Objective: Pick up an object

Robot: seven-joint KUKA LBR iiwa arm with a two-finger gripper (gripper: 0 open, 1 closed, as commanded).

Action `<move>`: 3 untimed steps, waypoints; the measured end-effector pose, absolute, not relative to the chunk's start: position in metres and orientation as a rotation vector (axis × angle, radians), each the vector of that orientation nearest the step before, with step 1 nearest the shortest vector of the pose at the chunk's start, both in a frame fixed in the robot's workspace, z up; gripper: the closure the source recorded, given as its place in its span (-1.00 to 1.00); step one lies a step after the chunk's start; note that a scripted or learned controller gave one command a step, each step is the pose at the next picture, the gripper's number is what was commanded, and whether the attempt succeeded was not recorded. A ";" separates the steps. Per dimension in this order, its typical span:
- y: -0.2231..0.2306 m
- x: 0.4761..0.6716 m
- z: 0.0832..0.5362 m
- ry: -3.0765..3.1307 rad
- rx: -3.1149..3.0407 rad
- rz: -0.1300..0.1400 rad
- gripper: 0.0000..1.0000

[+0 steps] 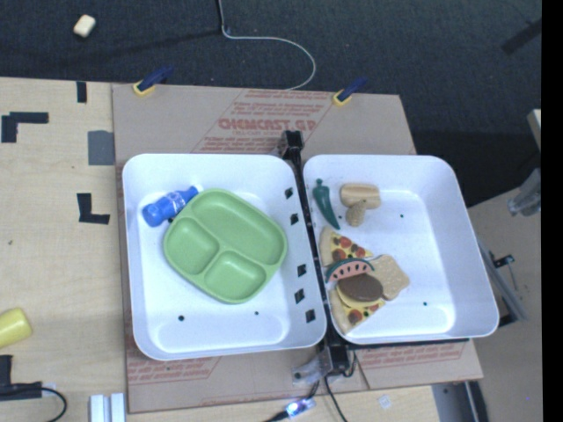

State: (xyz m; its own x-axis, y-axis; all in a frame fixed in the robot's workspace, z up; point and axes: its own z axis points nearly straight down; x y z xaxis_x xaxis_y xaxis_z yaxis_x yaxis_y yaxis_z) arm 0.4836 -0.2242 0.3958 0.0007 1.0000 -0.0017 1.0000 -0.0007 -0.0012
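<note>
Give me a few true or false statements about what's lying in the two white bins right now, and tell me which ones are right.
1. The green divided plate lies in the left bin. True.
2. The blue bottle lies in the right bin. False: it lies in the left bin, at the plate's upper left edge.
3. The pizza slice lies in the right bin, near the wall that it shares with the left bin. True.
4. The green chili pepper rests on the plate. False: it lies in the right bin, above the pizza slice.
5. The plate has one single compartment. False: it is divided into three.
</note>
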 end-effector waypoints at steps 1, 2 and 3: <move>-0.224 0.484 0.396 2.222 2.220 -0.002 1.00; -0.223 0.484 0.406 2.223 2.218 -0.003 1.00; -0.224 0.484 0.425 2.221 2.219 0.000 1.00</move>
